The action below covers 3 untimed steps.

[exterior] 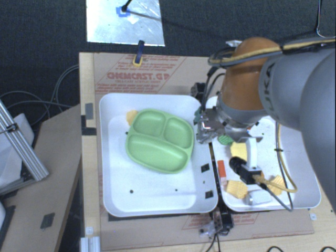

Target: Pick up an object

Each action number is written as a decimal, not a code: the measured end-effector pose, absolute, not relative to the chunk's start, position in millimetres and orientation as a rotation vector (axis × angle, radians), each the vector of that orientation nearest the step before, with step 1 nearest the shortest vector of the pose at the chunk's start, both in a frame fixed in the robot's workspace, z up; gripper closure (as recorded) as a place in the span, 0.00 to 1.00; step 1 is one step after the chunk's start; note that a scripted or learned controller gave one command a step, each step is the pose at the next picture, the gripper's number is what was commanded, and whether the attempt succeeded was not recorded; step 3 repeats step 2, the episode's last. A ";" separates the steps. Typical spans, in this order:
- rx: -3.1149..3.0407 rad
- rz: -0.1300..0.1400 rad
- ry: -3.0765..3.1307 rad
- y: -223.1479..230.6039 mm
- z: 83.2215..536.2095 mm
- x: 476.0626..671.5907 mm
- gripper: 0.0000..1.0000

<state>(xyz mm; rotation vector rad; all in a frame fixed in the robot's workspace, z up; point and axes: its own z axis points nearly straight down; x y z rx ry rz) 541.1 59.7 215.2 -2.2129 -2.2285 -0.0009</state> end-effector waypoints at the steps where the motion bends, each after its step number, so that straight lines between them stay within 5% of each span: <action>1: -2.215 -0.003 -2.229 69.5 216.9 543.9 1.00; 3: -2.221 0.001 -2.222 59.3 214.7 540.9 1.00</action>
